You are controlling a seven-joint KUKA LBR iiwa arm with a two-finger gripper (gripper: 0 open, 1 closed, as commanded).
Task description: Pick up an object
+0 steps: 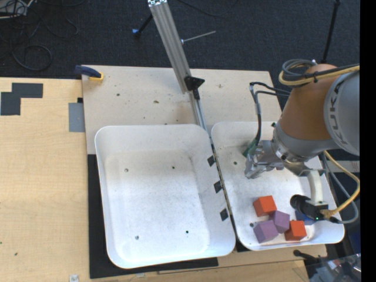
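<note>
My gripper [254, 168] hangs over the upper middle of the right bin [235, 135], pointing down and left. A small green bit [250, 151] shows right at its upper left side; I cannot tell whether it is held. In the bin's lower right corner lies a cluster of blocks: an orange cube [265, 205], a purple block [281, 220], a second purple block [265, 231] and a smaller orange block [296, 230]. A blue piece [304, 217] peeks out behind them. The gripper is up and left of this cluster, apart from it.
The left bin [111, 157] adjoins the right one along a divider with black clips [216, 185]. A slanted aluminium post [174, 46] rises behind the bins. The arm's orange and grey body [314, 113] overhangs the right bin's right side.
</note>
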